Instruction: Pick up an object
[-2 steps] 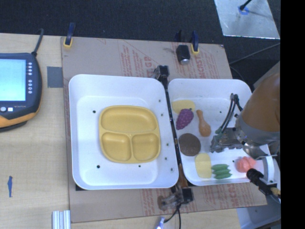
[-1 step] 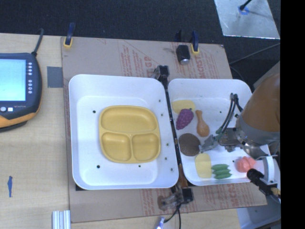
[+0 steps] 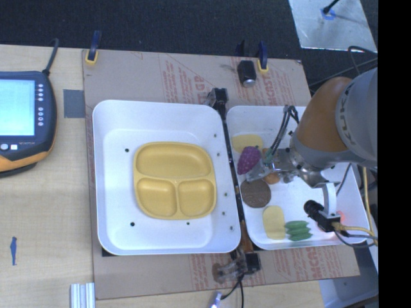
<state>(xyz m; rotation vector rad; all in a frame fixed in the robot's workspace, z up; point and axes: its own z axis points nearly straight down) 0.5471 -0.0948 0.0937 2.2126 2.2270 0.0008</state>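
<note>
The right bin (image 3: pixel 347 201) holds several small objects. A purple bunch of grapes (image 3: pixel 248 160) lies at its left side, below a yellow piece (image 3: pixel 247 140). A brown round disc (image 3: pixel 255 194) sits just under the grapes. A pale yellow piece (image 3: pixel 273 222) and a green piece (image 3: pixel 297 230) lie near the front wall. My gripper (image 3: pixel 270 168) hangs low in this bin, right beside the grapes and above the disc. A small orange-brown bit (image 3: pixel 275 178) shows right under it. Nothing is visibly held.
The left bin (image 3: pixel 109 172) carries a yellow three-compartment plate (image 3: pixel 174 179). A teach pendant (image 3: pixel 22 120) lies at the far left of the bench. The grey arm with its orange band (image 3: pixel 321 124) covers the right bin's back right part. Black cabling (image 3: pixel 321 215) hangs over that bin's right side.
</note>
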